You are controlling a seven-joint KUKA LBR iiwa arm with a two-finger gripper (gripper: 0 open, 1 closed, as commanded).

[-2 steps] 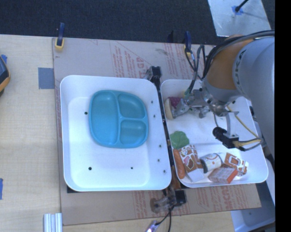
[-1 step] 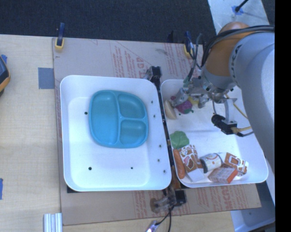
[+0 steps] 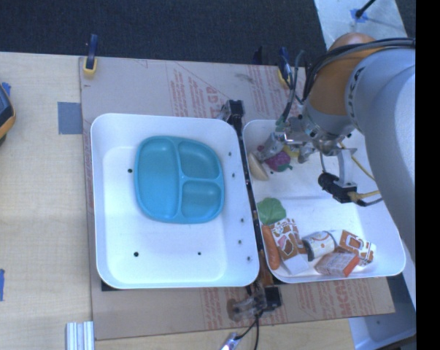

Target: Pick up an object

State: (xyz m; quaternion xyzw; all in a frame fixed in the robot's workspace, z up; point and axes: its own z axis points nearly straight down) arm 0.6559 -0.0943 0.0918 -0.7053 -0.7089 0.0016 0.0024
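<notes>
We see the hand [image 3: 287, 146] low in the far end of the right bin [image 3: 384, 224], right over a purple object [image 3: 279, 160] beside a pale piece [image 3: 257, 168]; we cannot tell its state. Toward the surface's near edge, that bin holds a green item [image 3: 271, 210], a carrot [image 3: 270, 246] and printed cartons [image 3: 347, 252]. The left bin [image 3: 110, 195] carries a blue divided plate [image 3: 179, 179].

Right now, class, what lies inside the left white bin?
Inside the left bin lies a blue divided plate with three compartments. Whatever sits beneath the plate is covered and cannot be seen.
</notes>
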